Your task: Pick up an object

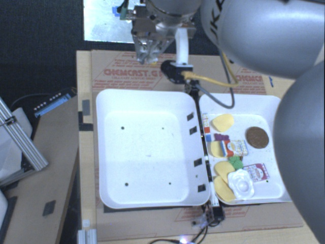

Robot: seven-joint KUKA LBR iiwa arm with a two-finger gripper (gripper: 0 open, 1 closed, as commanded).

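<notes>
**Arm hangs over the bins' far edge, objects clustered in the right bin**

While the grey arm (264, 29) reaches in from the right, its gripper (148, 55) hangs above the far edge of the left bin (109, 136), over a brown cardboard sheet (122, 71) printed in red with the word "CHEMCAST". The same lettering repeats, partly hidden, on the sheet's right side. Part of a black letter "K" shows on the arm's grey shell. The fingers (144, 53) point down toward the cardboard; whether they are spread or pressed together cannot be told at this slant, and nothing is seen between them.

The objects lie well apart from the fingers, all in the right bin (269, 108). A yellow piece (222, 122) sits near the bin's far end, its long axis running roughly left to right. A brown disc (257, 137) lies just beside it toward the right. Below them sit a small red-and-white packet (236, 147) and a purple-edged packet (259, 172), whose print is too small to read. A green piece (234, 161) lies between the packets. A white cup-like object (240, 183) rests at the near end, touching more yellow pieces (221, 187). A yellow cable (210, 80) runs from a black fitting (172, 71) near the gripper across the surface.
</notes>
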